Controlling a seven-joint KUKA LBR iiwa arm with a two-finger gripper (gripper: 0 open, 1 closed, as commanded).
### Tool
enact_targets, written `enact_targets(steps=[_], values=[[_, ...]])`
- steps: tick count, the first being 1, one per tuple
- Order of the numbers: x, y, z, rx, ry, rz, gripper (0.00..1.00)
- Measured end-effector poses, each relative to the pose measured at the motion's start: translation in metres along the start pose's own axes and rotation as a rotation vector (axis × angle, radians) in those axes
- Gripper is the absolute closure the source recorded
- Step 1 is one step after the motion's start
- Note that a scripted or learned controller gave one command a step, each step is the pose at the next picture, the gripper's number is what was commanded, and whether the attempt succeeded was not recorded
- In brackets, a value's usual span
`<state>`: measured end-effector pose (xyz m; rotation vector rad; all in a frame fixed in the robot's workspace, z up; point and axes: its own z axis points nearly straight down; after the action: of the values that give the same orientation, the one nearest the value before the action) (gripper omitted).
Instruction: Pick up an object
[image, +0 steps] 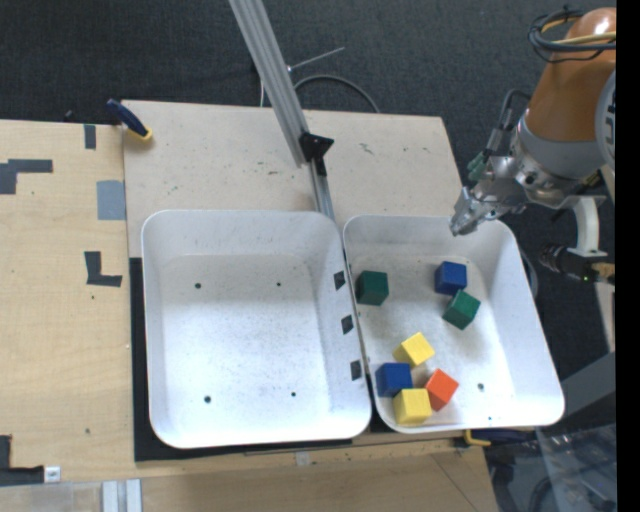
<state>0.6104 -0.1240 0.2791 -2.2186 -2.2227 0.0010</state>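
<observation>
So the claw (466, 222) hangs over the far rim of the right bin (530, 330), nothing in it, and I honestly can't tell how it's set. All the cubes sit in that bin: two green, two blue, two yellow, one orange-red (441, 385). The closest to the claw is a blue cube (451, 276).
</observation>
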Motion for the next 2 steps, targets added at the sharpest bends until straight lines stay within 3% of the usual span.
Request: enact_targets(steps=[2], values=[[0.111,0.012,0.006,0.001,0.001,-0.005,1.0]])
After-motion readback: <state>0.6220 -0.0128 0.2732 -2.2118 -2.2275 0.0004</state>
